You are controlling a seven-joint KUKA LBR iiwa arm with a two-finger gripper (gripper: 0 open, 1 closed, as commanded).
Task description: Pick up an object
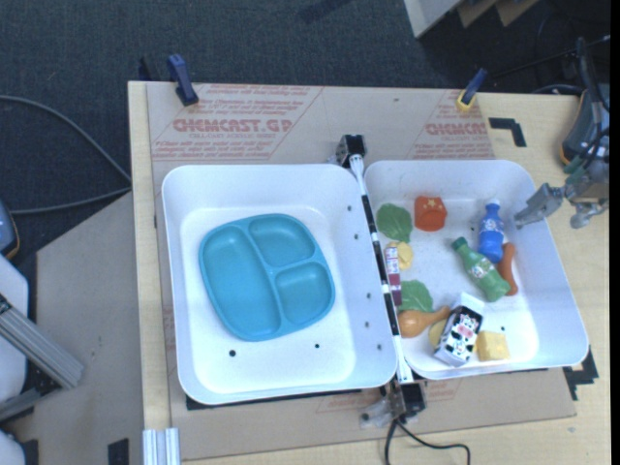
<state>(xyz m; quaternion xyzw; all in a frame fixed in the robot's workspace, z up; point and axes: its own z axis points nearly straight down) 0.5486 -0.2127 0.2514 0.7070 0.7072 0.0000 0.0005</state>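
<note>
Two shallow white plastic bins sit side by side on a cardboard-covered wooden bench [291,124]. The left bin [184,197] holds one item, a light-blue plastic plate with three compartments [266,276], lying flat near its middle.

The right bin [552,298] holds the small toys. Counted: one red pepper-shaped block [430,213] at the far middle; two green leaf-shaped pieces, one [394,222] just left of the red block and one [417,294] nearer the front; one blue bottle with a white label [491,231] at the right; one green bottle [480,268] lying tilted just beside it; one orange carrot-like stick [509,267] to the right of the green bottle; one orange pear-shaped piece [419,322]; one black-and-white cow-pattern carton [458,336] at the near edge; and one yellow cube [492,346] touching the carton's right side. One small pale-yellow piece [404,254] lies by the divider.

The grey two-finger gripper [559,204] hangs over the right bin's far right rim, apart from every toy and with nothing between its fingers; whether they are spread or closed cannot be told. Two clamps, one blue [181,77] and one yellow-and-blue [471,89], pin the bench's far edge.
</note>
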